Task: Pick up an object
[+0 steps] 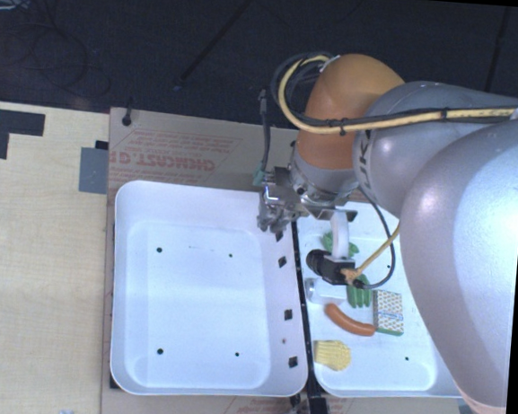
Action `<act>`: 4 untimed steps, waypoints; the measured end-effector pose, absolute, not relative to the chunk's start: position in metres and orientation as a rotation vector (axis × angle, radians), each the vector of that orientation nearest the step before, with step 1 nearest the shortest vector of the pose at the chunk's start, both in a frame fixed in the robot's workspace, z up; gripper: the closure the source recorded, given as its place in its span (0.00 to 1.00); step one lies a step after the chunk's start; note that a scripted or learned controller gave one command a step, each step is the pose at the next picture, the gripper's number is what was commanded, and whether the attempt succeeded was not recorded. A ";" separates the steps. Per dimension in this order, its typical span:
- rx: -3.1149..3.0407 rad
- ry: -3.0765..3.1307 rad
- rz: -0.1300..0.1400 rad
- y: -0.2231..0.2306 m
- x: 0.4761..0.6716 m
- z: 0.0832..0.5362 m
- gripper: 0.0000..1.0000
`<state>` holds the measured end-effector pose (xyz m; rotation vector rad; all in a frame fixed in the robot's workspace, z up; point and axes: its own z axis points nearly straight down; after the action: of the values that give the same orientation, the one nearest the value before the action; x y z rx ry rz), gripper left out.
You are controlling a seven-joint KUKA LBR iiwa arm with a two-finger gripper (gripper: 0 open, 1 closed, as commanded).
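My gripper (274,216) hangs over the ridge where the two white bins meet, near their far end. In the right bin (407,372) lie an orange sausage-shaped piece (350,321), a yellow ridged piece (333,354) near the front, a green piece (357,296) and a pale patterned block with a green edge (388,312). Another bit of green (351,251) peeks out under the wrist. All these things lie to the right of the gripper and nearer the front. I see nothing held in the gripper.
The left bin (198,286) is a shallow white tray left of the gripper. Both bins rest on a brown cardboard sheet (173,154) on a pale wooden bench (29,263). The big grey arm covers the right bin's far right part.
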<state>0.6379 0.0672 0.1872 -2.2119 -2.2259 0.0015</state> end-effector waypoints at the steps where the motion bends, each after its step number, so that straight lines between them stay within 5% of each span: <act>1: -2.220 -2.226 -0.008 0.076 0.603 0.298 1.00; 2: -2.218 -2.211 0.019 0.051 0.542 0.217 1.00; 4: -2.218 -2.225 -0.001 0.091 0.556 0.314 1.00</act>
<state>0.5564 0.0910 0.3138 -2.2181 -2.2247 -0.0012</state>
